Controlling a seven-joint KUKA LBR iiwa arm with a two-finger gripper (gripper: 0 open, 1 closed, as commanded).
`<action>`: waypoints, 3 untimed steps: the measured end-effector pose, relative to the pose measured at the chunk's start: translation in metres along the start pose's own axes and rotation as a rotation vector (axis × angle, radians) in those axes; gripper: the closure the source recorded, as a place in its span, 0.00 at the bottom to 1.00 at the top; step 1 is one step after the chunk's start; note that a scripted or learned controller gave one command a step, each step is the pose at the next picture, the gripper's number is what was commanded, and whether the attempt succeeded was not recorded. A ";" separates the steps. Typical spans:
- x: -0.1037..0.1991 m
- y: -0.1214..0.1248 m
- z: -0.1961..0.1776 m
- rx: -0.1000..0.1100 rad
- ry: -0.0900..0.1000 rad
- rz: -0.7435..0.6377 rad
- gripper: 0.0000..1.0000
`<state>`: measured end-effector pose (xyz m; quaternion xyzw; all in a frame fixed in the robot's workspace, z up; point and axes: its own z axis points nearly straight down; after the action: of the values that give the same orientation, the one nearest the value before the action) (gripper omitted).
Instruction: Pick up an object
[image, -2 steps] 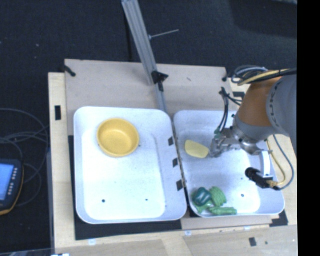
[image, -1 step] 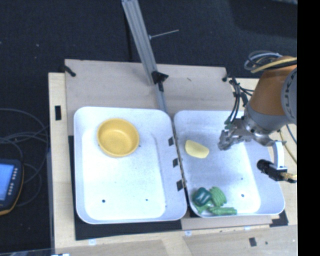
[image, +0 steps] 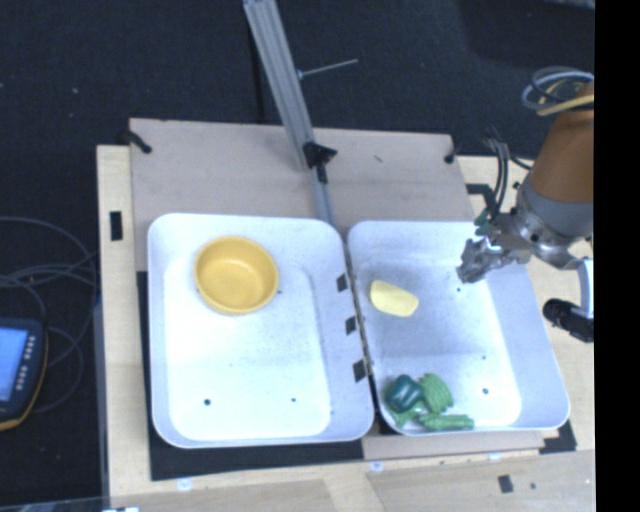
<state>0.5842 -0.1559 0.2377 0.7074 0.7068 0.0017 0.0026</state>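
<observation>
Your gripper (image: 474, 262) hangs near the right bin's (image: 520, 330) far-right edge, jaw state indiscernible. Open floor surrounds the yellow lump (image: 394, 298), long axis running left-right.

The hand (image: 476, 262) is too small and dark to read.

Bright, even light from above washes my two white bins (image: 250, 420) — soft and grainy. Faint shadows; the floor stays dark.
</observation>
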 end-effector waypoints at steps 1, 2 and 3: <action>-0.001 0.001 -0.053 0.000 0.000 -0.001 1.00; 0.049 -0.004 -0.036 0.005 0.002 -0.004 1.00; 0.101 0.000 -0.039 0.005 0.002 -0.005 1.00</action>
<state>0.5843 -0.0544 0.2761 0.7057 0.7085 0.0006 0.0001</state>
